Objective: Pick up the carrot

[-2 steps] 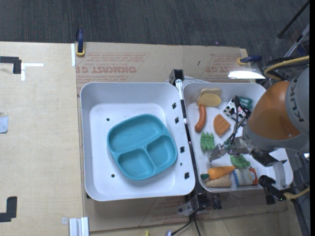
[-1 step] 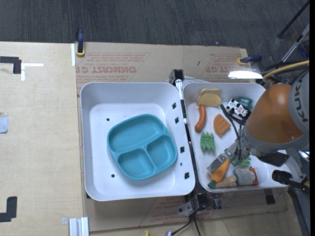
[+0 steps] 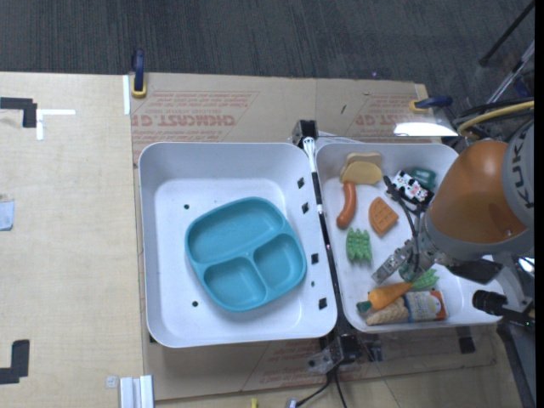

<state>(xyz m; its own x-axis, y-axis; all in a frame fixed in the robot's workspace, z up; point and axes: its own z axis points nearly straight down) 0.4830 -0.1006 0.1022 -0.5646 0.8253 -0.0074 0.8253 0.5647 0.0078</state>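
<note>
We see the orange carrot, green-topped, lying just below the gripper; finger state can't be told.

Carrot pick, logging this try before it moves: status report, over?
Gripper low over right bin, just above carrot. Carrot lying by front wall, not lifted. Packet and cone crowd it.

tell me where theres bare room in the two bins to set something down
Left bin: bare white floor all around the blue divided plate, widest along the far wall and left side. Right bin: crowded. Sausage, waffle, green piece and carrot leave only narrow gaps, and the arm covers its right half.
</note>
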